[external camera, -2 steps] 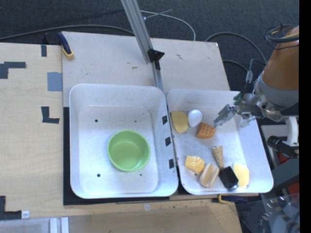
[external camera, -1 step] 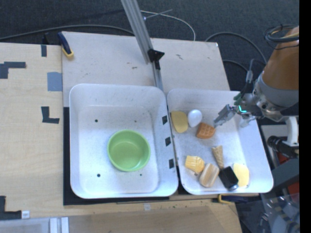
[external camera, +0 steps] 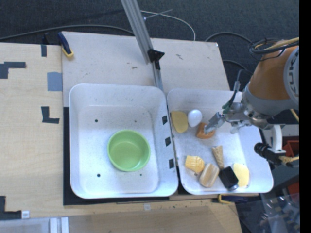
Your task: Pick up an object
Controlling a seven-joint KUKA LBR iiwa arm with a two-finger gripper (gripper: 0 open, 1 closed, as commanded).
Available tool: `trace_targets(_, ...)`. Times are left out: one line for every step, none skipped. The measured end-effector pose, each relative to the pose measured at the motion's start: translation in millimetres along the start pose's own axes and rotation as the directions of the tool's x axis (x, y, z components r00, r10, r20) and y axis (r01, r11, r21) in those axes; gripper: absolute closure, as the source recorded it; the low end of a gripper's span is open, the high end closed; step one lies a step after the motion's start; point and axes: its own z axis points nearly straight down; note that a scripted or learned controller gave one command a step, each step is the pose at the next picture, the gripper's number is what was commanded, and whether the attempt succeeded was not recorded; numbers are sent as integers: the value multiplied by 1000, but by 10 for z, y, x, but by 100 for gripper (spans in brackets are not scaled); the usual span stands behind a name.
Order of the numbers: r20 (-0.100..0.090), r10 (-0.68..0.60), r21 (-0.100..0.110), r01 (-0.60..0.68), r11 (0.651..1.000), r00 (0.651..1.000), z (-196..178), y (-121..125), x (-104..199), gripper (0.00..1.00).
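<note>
- Camera view: the gripper [external camera: 210, 126] reaches into the right bin [external camera: 257, 144] from the right, its tip down at a small orange piece [external camera: 205, 133].
- I cannot tell how the hand stands, nor whether it has hold of anything; the orange piece lies on the bin floor touching the tip.
- The orange piece is the likely target. It lies just right of the white egg [external camera: 195, 117], which lies beside a flat yellow piece [external camera: 179, 121].
- Farther from the egg, toward the bin's near edge: a cone-shaped piece [external camera: 218, 154], a yellow ridged piece [external camera: 194, 164], a tan roll [external camera: 209, 174], a black block [external camera: 228, 177] and a pale yellow piece [external camera: 241, 174].
- Handling, as a judgement: the orange piece looks like light, stiff toy food, probably smooth and apt to slip; pinching across its narrow width seems best.
- The green bowl [external camera: 128, 150] sits in the left bin [external camera: 87, 130], well apart from the egg.
- No readable writing or brands.
</note>
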Motion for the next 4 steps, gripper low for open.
trace_targets(-1, 1, 1, -1, 1000, 1000, 477, -92, 7, 0)
trace_targets(-1, 0, 1, 0, 1000, 1000, 1020, -107, 16, 0)
trace_targets(-1, -1, -1, 1, 1000, 1000, 893, -99, 22, 100)
trace_targets(1, 0, -9, 0, 1000, 1000, 329, -11, -18, 100)
